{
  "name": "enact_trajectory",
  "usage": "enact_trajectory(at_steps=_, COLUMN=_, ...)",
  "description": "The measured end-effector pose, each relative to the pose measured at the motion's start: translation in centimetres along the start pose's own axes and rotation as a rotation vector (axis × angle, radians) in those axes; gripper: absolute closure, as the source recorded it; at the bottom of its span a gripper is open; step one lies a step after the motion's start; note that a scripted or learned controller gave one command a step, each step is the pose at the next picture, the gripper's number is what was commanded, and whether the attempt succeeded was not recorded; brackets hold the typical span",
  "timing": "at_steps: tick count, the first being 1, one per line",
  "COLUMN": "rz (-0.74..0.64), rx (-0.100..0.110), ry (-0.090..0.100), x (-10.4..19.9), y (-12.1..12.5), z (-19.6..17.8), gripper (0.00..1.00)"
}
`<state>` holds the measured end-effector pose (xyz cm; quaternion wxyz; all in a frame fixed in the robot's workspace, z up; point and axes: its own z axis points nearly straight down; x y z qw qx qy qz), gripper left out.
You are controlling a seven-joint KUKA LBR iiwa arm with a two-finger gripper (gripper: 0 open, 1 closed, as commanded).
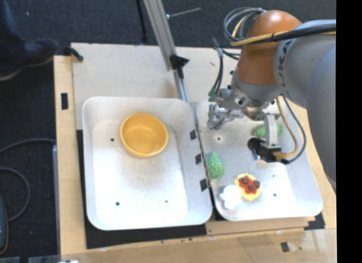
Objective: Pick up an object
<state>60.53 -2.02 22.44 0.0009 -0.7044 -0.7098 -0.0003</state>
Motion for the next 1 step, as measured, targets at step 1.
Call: enact_trajectory(at_steps=1, rz=-0.001, rx=-0.004, ry=0.001, x=5.66, y=0.88, z=-1.43, gripper=1.00)
